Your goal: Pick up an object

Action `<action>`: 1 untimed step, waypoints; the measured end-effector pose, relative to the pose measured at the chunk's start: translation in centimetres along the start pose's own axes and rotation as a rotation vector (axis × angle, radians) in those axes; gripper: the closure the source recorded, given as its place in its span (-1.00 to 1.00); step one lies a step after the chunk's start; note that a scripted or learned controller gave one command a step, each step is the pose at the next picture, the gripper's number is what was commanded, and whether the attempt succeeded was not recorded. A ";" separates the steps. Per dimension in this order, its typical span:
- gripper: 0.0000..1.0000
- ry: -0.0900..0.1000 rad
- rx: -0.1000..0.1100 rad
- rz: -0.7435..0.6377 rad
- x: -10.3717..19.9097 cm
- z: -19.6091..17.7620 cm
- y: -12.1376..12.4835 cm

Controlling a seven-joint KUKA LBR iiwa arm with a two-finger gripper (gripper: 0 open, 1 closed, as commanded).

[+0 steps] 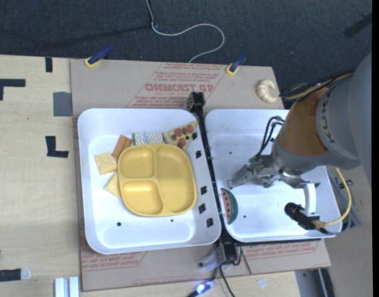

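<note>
Judging by how things lie, the pick is not yet made: nothing shows between the fingers of the end effector (pixel 242 177), which sits low inside the right bin (pixel 263 224), and whether those fingers are spread or closed I cannot tell, since the wrist hides them.

The nearest candidate is a watermelon slice toy (pixel 229 205), lying against the right bin's left wall at about seven o'clock from the end effector, near it but apart. It seems the only loose object in that bin.

Every other candidate is in the left bin (pixel 93 228), at roughly nine o'clock from the end effector and across the divider: a yellow divided plate (pixel 157 179) in the middle, with a pizza slice toy (pixel 182 133) at its twelve to one o'clock edge and cracker-like pieces (pixel 106 163) at its ten o'clock side.

What remains is the whole grasp and lift.
</note>
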State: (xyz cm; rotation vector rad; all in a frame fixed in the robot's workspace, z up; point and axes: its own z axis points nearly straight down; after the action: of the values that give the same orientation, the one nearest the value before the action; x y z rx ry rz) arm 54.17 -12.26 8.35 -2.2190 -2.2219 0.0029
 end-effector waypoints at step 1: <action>1.00 -0.001 -0.002 0.000 0.0 -1.1 0.1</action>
State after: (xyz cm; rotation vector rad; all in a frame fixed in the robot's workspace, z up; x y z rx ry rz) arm 54.22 -12.28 9.50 -2.2208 -2.2231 0.0016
